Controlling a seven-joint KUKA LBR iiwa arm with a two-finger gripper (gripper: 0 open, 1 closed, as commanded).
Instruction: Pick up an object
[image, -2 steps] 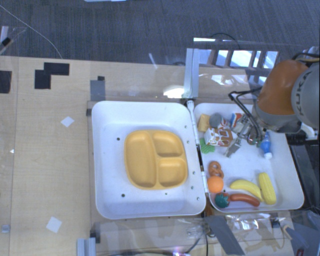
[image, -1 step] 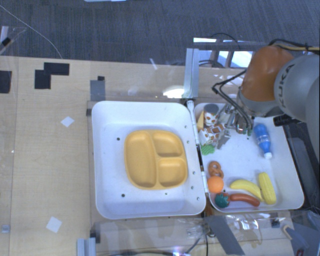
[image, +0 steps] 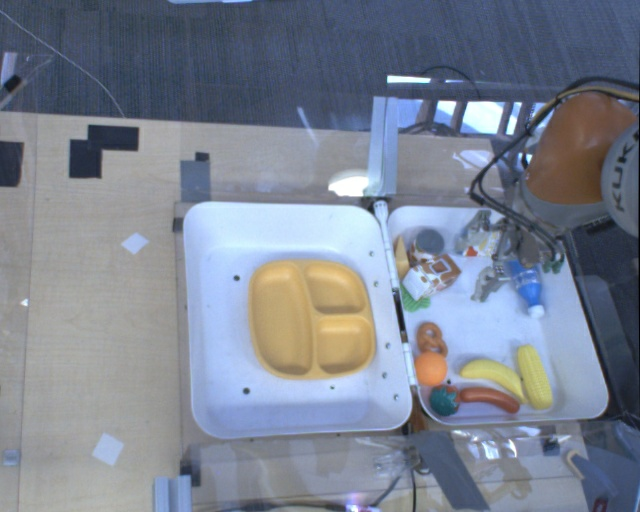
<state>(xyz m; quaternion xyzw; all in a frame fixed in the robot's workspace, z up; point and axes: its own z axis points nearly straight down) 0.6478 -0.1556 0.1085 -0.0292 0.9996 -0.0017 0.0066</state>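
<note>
In the right bin (image: 590, 395), corn (image: 534, 376) lies at five o'clock with a banana (image: 492, 374) beside it: both look light, stiff and slick, best pinched mid-length. Toward one o'clock, the gripper (image: 497, 268) hangs empty, fingers spread, beside a bottle (image: 527, 284).

The arm (image: 585, 150) was cut off by the right edge of the view. The gripper (image: 497, 272) was too small and cluttered to resolve; finger state could not be determined. A blue bottle (image: 527, 284) lay just beside it, contact unclear. The packet (image: 432, 274) in the right bin (image: 580, 330) carried markings too blurred to read
</note>
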